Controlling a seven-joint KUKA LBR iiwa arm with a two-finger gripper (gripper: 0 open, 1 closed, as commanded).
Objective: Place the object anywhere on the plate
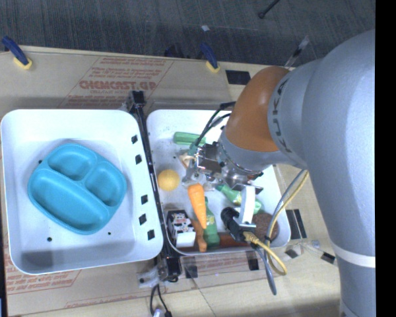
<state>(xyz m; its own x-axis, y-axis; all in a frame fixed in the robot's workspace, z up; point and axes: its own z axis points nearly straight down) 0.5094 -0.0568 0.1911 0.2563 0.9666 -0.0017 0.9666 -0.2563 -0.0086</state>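
Two shallow white bins sit side by side on the desk [86,78]. The left bin [20,197] carries a blue divided plate [77,187] with three compartments, lying slightly tilted toward the near left corner. The right bin [160,127] holds a jumble of toy food: a yellow ball-shaped piece [168,179] close to the wall between the bins, an orange carrot [198,203] just beside it pointing toward the near edge, a green stick-shaped piece [185,138] near the far side, a small green piece [212,233] at the carrot's lower end, and a small white box with dark print [179,222] in the near left corner. A brown round piece [267,224] lies at the near right corner, partly hidden. The grey arm [336,164] with its orange band [257,111] reaches in from the right, and the tool [214,167] hangs low over the middle of the right bin, just beside the carrot's upper end. Whether the tool is apart or together cannot be told, since wrist and cables cover it. All toy pieces lie in the right bin, well apart from the plate.
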